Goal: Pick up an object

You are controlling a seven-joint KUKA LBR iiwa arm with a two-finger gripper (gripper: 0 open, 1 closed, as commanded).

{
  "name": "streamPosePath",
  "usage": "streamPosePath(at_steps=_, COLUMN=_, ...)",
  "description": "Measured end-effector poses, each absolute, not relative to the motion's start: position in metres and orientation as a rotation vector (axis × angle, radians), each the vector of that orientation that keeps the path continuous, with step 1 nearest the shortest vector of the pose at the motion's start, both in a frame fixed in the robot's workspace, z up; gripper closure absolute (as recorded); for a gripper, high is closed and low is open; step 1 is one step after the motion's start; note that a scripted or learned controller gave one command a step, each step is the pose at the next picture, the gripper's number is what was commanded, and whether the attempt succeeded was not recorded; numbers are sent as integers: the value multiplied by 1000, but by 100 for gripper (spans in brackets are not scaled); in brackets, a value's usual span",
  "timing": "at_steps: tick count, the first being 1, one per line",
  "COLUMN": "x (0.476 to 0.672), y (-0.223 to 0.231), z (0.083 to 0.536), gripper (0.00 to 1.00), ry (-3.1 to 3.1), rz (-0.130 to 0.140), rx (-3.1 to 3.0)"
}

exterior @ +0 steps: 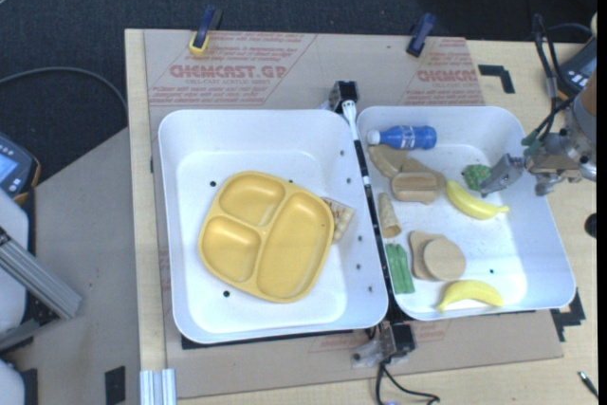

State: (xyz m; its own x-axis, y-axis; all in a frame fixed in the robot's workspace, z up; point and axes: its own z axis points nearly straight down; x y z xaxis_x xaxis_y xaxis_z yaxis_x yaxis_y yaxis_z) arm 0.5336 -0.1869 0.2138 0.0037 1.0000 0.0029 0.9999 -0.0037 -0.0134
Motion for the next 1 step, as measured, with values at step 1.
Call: streamPosePath(at_steps=1, x=537, y=-186, z=221, gripper=0, ry=-2222, rz=0, rx=-2222)
